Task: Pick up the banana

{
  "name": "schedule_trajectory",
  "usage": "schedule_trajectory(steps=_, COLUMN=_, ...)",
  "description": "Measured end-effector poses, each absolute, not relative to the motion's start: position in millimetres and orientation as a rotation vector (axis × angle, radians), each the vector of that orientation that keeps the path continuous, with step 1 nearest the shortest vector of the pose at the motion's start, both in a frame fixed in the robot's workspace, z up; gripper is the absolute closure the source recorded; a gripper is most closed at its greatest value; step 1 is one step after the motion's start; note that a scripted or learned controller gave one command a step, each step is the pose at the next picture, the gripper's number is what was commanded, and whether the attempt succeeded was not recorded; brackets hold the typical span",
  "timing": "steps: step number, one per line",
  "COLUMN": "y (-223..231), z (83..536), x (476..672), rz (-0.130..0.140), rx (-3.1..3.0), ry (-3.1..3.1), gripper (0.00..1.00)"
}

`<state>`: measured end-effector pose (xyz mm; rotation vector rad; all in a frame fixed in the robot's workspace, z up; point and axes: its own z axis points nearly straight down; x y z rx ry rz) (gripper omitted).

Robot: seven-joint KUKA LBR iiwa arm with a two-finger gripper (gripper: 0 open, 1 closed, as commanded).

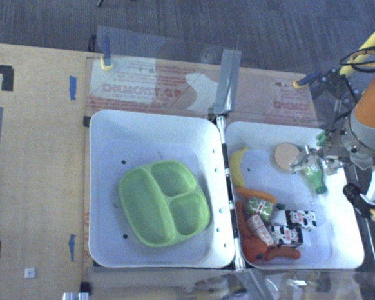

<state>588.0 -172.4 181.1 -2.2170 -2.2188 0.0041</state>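
The yellow banana lies in the right bin, against its left wall near the divider. My gripper hangs over the back right part of that bin, well to the right of the banana. A green bottle sits right at and below the gripper. Just left of the gripper, a round tan disc lies between it and the banana.
The left bin holds a green divided plate. In the right bin's front half lie an orange carrot, a black-and-white carton, a small can and red toy food. Cables hang at the right.
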Motion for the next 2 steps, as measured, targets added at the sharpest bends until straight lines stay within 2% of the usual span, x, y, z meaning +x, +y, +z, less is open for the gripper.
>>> schedule_trajectory(steps=1, y=-89, z=226, x=593.5, rz=0.010, rx=-2.872, ry=-1.269, gripper=0.00)
schedule_trajectory(steps=2, y=-41, z=180, x=584.8, rz=0.016, rx=-3.048, ry=-0.747, gripper=0.00)
